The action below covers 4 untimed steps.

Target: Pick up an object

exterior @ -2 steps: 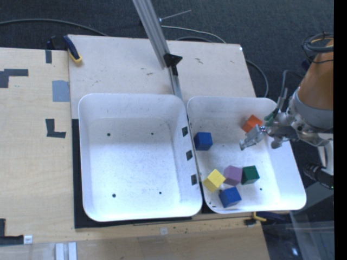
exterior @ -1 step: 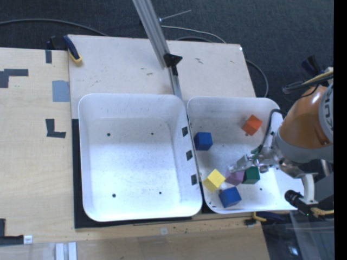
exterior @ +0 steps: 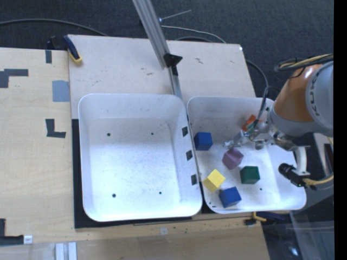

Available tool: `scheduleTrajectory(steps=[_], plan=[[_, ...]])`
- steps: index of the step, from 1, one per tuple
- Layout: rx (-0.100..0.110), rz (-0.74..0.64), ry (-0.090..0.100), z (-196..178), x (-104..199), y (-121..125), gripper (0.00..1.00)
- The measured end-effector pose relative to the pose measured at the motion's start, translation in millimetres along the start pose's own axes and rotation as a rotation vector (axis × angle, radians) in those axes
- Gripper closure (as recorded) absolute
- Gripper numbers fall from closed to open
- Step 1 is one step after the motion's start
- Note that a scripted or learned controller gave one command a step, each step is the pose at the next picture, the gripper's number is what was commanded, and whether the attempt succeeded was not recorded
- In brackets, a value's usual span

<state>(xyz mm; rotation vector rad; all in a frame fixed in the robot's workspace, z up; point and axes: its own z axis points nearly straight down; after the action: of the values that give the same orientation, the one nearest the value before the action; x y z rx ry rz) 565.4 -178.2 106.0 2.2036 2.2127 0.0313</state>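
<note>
Several small blocks lie in the right bin (exterior: 282, 202): a blue cube (exterior: 203, 140) near its left wall, a purple cube (exterior: 232, 158) in the middle, a green cube (exterior: 250, 174), a yellow cube (exterior: 214, 179) and a second blue cube (exterior: 230, 196) near the front. My gripper (exterior: 239, 140) hangs low over the bin, just above and to the right of the purple cube. A small orange piece (exterior: 249, 122) shows right behind the gripper; I cannot tell whether it is a loose object or part of the tool.
The left bin (exterior: 87, 145) stands beside the right one, sharing a middle wall. A slanted metal rail (exterior: 154, 31) crosses the bench behind the bins. The grey and orange arm (exterior: 303, 102) fills the right side. Cables lie at the back.
</note>
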Motion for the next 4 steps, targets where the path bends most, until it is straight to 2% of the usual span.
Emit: scheduleTrajectory(steps=[1,2,3,4], plan=[[0.029,0.002,-0.005,16.2,-21.8,72.9,0.00],[0.040,0.002,-0.003,7.7,-20.7,69.3,1.00],[0.031,0.001,-0.004,6.8,-19.2,71.8,0.00],[0.031,0.001,-0.001,17.6,-5.7,114.5,0.00]])
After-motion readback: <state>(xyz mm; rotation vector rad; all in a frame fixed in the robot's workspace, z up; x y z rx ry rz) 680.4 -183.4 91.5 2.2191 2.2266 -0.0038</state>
